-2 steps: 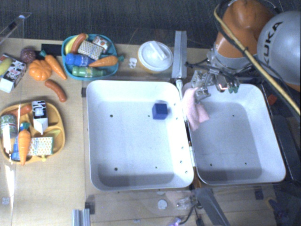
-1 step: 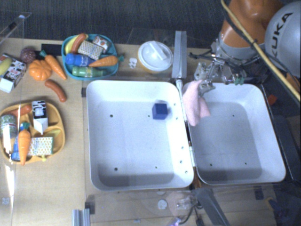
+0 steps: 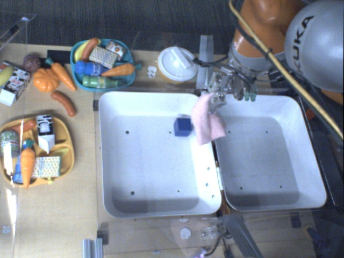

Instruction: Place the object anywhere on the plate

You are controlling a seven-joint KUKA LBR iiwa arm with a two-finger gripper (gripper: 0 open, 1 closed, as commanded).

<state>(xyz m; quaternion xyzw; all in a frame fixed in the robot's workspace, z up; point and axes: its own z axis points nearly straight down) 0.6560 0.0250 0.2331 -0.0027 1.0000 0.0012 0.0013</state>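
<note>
A pink cloth [image 3: 207, 122] hangs limp over the ridge where the two white bins meet. Its top corner is pinched in my gripper [image 3: 215, 97], which is shut on it and raised above the bins' far edge. The grey arm with its orange band [image 3: 263, 15] comes in from the upper right. A small blue cube [image 3: 183, 126] lies in the left bin [image 3: 134, 198], just left of the hanging cloth. A round white dish [image 3: 177, 64] stands on the bench behind the bins.
The right bin [image 3: 269, 192] lies under the arm. On the bench to the left are a blue bowl of toy food [image 3: 103, 63], a yellow tray of toy food [image 3: 64, 149], and loose toy vegetables [image 3: 54, 79].
</note>
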